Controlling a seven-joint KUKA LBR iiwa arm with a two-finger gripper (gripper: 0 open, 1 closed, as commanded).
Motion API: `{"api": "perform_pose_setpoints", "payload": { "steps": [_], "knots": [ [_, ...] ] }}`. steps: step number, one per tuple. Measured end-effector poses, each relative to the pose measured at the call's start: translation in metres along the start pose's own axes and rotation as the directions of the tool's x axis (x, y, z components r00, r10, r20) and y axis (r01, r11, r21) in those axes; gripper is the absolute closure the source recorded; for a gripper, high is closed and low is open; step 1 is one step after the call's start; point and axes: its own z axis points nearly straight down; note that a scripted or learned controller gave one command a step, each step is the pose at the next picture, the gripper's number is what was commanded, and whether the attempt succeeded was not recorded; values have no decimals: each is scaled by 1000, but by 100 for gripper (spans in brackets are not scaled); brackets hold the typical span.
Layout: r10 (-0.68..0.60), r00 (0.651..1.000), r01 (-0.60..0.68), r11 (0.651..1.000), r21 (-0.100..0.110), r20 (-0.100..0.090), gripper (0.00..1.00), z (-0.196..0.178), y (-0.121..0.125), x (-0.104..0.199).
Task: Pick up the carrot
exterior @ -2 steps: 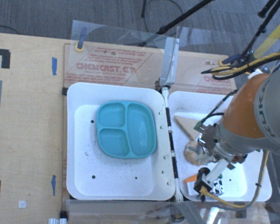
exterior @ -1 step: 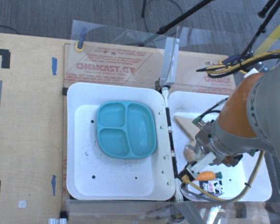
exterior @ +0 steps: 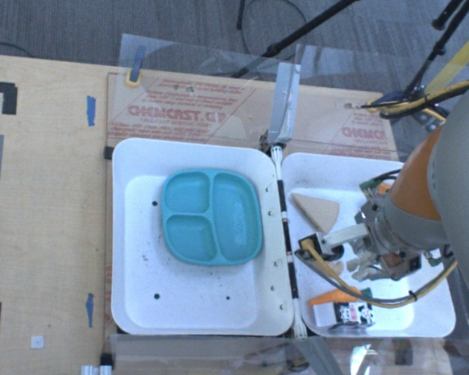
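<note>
Tan bench [exterior: 37, 232], blue tape, grey carpet at top. 2 white bins [exterior: 135, 215]; "CHEMCAST" on the sheet [exterior: 176, 105] behind. Carrot [exterior: 335, 297] lower right. Gripper [exterior: 366, 262] state: cannot tell.

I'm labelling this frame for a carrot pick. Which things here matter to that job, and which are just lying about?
Belongs to the job:
carrot, low in the right bin
claw, hanging just above the carrot

Just lying about:
tan wedge in the right bin
small black-and-white item beside the carrot
teal divided plate in the left bin
</note>
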Motion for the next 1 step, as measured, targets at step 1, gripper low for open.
{"api": "perform_pose_setpoints", "payload": {
  "steps": [1],
  "knots": [
    [120, 993, -120, 993, 2, 1, 100, 0, -46, 7]
  ]
}}
